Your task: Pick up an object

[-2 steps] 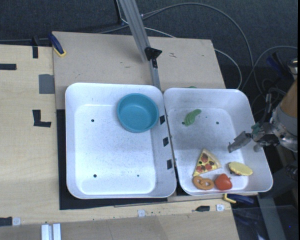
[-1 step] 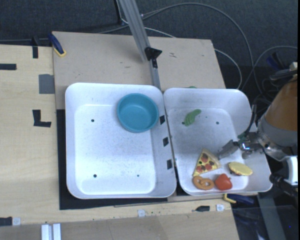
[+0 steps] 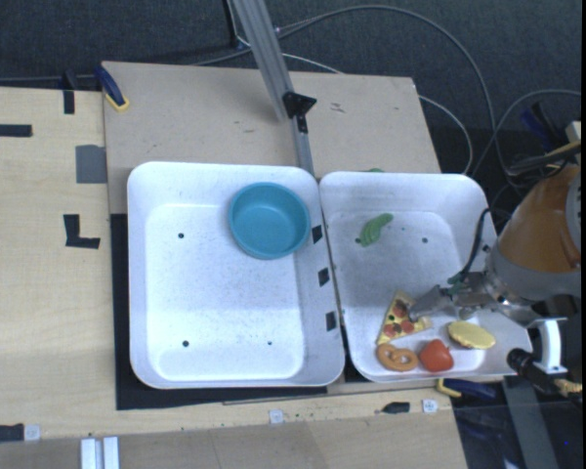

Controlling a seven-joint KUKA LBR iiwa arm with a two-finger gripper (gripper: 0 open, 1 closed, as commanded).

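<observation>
Status: nothing lifted yet. Your gripper sits low in the right bin beside the pizza slice; grip state unreadable.

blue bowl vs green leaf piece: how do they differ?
The round blue plastic bowl sits in the left white bin, near its back right corner; the small flat green leaf-shaped piece lies in the right white bin. The bowl is far larger, deep and hollow; the leaf is thin and irregular. Both lie apart from the gripper.
</observation>
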